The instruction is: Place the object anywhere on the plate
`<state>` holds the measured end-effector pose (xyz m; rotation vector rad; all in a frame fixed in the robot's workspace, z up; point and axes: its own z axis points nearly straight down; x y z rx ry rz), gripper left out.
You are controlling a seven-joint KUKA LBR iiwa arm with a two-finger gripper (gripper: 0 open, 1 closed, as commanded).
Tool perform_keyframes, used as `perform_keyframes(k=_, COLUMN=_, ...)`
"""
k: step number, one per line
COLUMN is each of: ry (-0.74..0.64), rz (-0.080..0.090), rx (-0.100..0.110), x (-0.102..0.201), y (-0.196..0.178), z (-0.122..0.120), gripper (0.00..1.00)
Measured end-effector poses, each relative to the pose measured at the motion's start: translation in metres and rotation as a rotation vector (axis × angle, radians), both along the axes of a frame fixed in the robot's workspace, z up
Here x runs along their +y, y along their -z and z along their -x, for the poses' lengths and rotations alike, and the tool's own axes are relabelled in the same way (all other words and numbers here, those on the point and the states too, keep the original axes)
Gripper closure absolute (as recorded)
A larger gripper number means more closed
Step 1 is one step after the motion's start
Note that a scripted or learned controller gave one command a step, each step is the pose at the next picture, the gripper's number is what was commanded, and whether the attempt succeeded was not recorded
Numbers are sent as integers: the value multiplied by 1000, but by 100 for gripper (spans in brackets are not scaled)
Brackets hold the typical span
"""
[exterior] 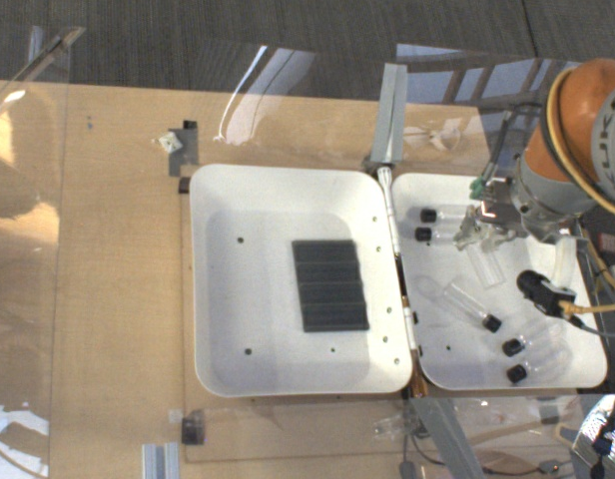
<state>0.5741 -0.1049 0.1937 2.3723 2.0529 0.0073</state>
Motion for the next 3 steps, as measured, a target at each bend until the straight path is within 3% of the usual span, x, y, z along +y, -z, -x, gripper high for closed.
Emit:
perform_keyframes(k=1, ry=123, rz=-2, rx=4, x=76, y=9, z=16, gripper=100)
perform_keyframes(k=2, ry=230, rz=-2, rx=2, x=146, y=-90, z=-43, gripper=100)
perform_keyframes(k=3, ry=456, rz=-3, rx=6, x=183, y=10, z=8, gripper=100)
